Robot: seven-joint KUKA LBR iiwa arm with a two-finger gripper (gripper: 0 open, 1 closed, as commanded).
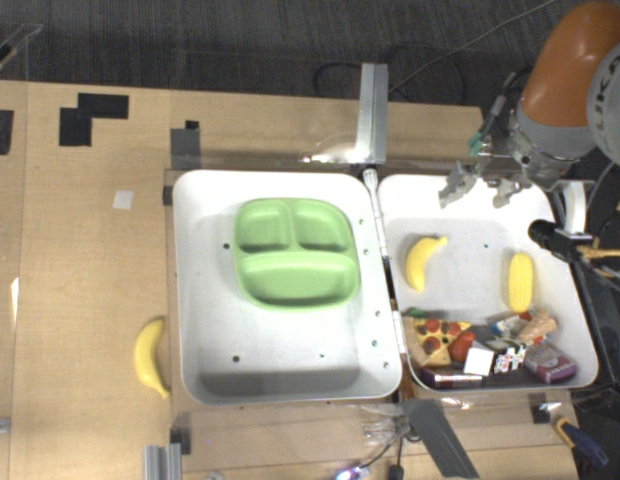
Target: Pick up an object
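A: Hovering with my claw (480, 190) spread and empty. Which thing?

B: The banana (421, 261) below you, towards the divider.

A: Light, stiff, smooth, I judge; I'd pinch its middle.

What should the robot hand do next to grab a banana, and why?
Probably come down and a bit toward the left banana in the right bin. The end effector hangs open over that bin's far edge with nothing between its fingers, and this banana lies alone on bare white floor, apart from the toy pile at the near edge, so it looks easiest to reach.
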